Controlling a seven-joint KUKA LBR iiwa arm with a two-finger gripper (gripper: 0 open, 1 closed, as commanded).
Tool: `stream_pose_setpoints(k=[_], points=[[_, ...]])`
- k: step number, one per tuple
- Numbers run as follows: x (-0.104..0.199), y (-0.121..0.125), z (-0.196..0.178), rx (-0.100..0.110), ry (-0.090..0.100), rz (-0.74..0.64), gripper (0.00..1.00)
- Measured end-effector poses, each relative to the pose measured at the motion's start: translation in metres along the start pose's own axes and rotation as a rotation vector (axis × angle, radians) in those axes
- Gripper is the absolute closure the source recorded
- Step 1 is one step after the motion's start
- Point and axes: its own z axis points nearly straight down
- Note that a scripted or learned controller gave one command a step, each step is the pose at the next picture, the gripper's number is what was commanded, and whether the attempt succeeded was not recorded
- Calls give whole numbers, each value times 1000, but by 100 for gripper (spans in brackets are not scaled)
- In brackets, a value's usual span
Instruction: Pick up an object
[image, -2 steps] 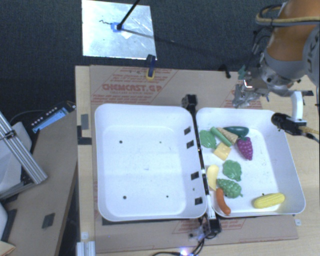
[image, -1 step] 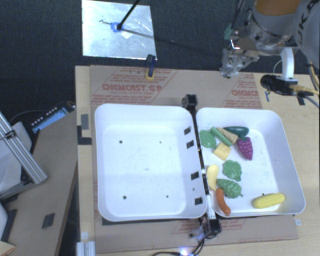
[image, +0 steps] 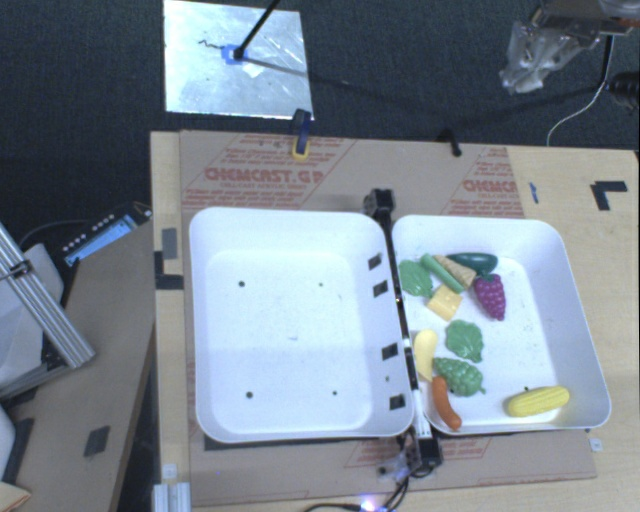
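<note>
Tool (image: 527, 60) raised beyond the table's (image: 420, 165) far edge, above the right bin (image: 575, 300).
Whether it is apart or together cannot be told. Below it, the right bin holds toy foods: purple grapes (image: 489, 294), yellow corn (image: 537, 401), an orange carrot (image: 446, 403), green leafy pieces (image: 464, 340); left bin (image: 290, 320) farther left.

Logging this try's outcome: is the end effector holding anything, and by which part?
Nothing is held. The end effector hangs high above the bench, away from the right bin, where the toy foods lie.
</note>
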Motion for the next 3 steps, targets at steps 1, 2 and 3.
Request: stream_pose_setpoints(k=[1, 2, 3], points=[[-47, 14, -7, 16, -2, 8, 100], [-124, 13, 19, 20, -2, 11, 100], [-196, 11, 35, 19, -3, 11, 100]])
